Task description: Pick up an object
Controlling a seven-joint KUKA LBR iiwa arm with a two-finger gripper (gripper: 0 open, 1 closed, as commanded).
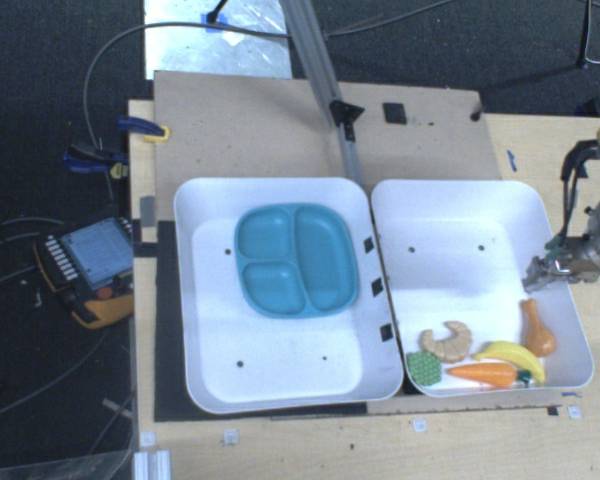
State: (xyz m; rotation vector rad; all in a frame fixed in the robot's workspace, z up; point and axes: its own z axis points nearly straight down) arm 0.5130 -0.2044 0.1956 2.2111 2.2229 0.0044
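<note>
- Hovering over the right rim of the right bin [450, 208], my gripper [552, 268] sits low at the picture's right side, above bare white floor.
- Finger state: I cannot tell from this angle how my fingers stand, and I see no object between them.
- Task objects: all lie in the near right corner of the right bin, well below my gripper in the picture.
- Orange drumstick-shaped piece [536, 330]: nearest to me, leaning along the right wall.
- Yellow banana [510, 353]: just below the drumstick-shaped piece, touching the carrot.
- Orange carrot [483, 373]: lying flat along the near wall.
- Tan curled piece [449, 340]: to the left of the banana, apart from the wall.
- Green textured piece [424, 368]: in the near left corner of the same bin, just below the tan piece.
- Left bin [280, 378]: holds a blue divided plate [296, 260] with three compartments, set toward the far side.
- Writing and labels: none is readable; small black tabs mark the seam between the two bins.
- Surface: both bins rest on a tan board [280, 128] laid over a dark mat on the bench.
- Room: dark carpet surrounds the bench, with cables running across it.
- A grey pole [315, 43] slants in from the top and ends at a black clamp on the board.
- A handheld pendant [88, 268] with a blue screen and orange casing lies on the floor at the left.
- Blue and yellow clamps [130, 133] grip the board's left edge.
</note>
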